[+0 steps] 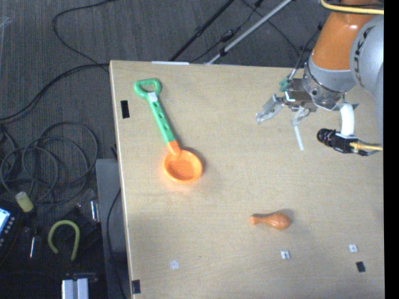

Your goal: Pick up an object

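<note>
Grey carpet and cables surround the desk (249,185). Gripper (282,116) hangs released, holding nothing, well right of the toy spoon (167,136). Spoon likely light, stiff, smooth plastic; grasp mid-handle. Long axis is diagonal: green loop points far-left, orange bowl near-right.

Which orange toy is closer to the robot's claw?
The small orange pear-shaped toy, low on the bench, is closer to the gripper. The green-handled orange spoon lies farther left.
</note>
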`<state>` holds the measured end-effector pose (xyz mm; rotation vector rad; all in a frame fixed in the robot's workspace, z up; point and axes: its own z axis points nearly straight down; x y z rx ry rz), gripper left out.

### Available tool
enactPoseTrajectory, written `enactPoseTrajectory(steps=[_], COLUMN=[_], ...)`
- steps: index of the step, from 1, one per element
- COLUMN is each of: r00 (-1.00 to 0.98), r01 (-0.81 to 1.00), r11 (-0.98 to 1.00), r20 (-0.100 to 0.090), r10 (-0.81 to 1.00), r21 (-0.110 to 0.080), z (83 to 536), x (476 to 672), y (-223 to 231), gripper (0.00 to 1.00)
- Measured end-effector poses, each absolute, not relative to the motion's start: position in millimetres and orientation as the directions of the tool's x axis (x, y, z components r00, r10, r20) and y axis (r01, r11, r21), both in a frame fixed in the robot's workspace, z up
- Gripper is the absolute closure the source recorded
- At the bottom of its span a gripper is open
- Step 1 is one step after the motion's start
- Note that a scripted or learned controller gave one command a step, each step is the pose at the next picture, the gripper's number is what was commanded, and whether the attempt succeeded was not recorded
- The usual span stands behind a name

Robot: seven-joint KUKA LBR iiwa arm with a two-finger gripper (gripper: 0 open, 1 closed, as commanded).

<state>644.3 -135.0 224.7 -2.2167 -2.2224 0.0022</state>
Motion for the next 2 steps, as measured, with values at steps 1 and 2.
enactPoseTrajectory(steps=[1,2], r00=[0.008,0.006], r01=[1.000,1.000], r11=[-0.008,-0.006], r20=[-0.003,-0.007], r10=[1.000,1.000], r21=[0.000,-0.002], z=[300.9,309.8], x=[668.6,669.1], y=[-191.6,-190.6], gripper=[0.00,1.00])
